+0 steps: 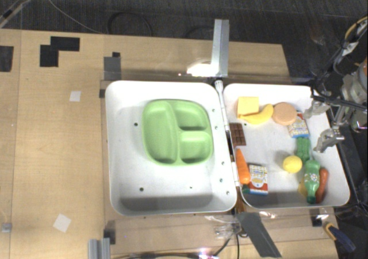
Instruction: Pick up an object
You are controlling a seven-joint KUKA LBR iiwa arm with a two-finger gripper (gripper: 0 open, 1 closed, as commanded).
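The right bin [270, 197] holds several toy foods. A yellow cheese block [248, 105], a banana [261, 115] and a tan round bun [284, 113] lie at the back. A small carton [298, 129], a green bottle [303, 148], a lemon [292, 164], a second green bottle [311, 180] and a red sausage [322, 182] lie to the right. A chocolate bar [237, 133], a carrot [242, 167] and a juice box [257, 178] lie at the left. My gripper [322, 124] hangs open over the bin's right rim, with nothing between its fingers.
The left bin [123, 154] bears a green divided plate [175, 131]. A metal post [221, 48] stands behind the divider between the bins. The arm [353, 88] and its cables crowd the right edge.
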